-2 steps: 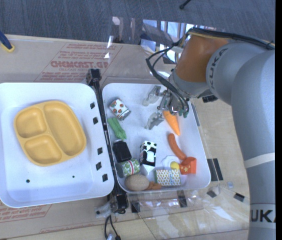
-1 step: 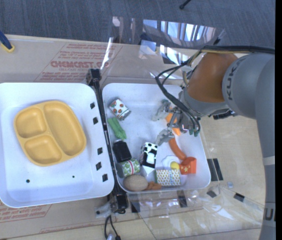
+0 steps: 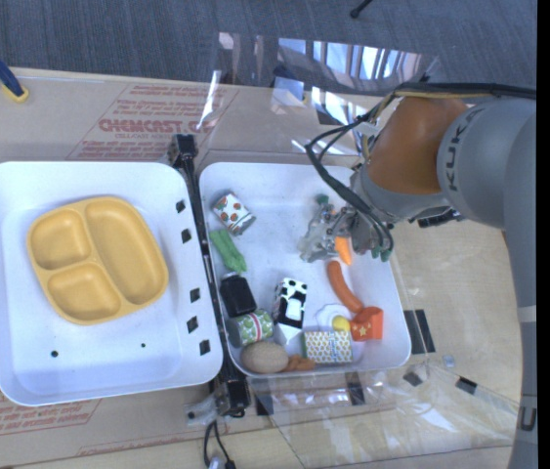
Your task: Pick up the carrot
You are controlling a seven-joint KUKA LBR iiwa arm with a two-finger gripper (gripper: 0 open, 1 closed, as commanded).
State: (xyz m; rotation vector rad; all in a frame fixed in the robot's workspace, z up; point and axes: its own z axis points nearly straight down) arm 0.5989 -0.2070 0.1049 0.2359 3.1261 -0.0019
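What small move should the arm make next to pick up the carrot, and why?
Probably a slow, straight lift. The two-finger gripper sits low in the right white bin, and the small orange carrot shows right at its tips. The long orange sausage lies just below, so sideways motion could knock it.
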